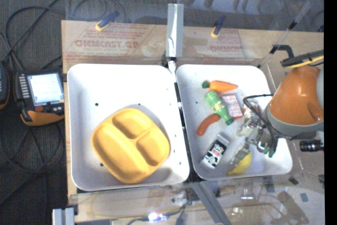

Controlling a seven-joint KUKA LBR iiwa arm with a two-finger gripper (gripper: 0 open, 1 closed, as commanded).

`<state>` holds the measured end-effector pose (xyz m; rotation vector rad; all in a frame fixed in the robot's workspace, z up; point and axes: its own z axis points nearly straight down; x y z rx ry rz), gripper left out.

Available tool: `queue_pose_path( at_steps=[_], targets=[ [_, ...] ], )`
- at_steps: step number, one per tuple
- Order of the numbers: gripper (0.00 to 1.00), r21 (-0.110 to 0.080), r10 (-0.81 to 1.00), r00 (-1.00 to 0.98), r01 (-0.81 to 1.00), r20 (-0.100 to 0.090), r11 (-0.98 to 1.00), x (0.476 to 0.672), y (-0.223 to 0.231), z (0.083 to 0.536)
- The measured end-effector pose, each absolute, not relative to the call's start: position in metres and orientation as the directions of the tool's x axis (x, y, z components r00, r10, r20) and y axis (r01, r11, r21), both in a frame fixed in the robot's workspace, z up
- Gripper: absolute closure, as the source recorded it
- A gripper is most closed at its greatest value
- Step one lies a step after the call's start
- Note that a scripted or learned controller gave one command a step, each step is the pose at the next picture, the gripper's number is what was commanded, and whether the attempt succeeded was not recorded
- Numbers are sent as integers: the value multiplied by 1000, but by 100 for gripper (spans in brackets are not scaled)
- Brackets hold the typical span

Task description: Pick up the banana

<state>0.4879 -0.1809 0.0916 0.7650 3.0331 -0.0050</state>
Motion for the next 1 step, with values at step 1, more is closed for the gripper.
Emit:
queue_pose_path(
  at_steps=[1],
  targets=[
    [100,5,474,-881,474,-18,881,490,-179,102]
  ],
)
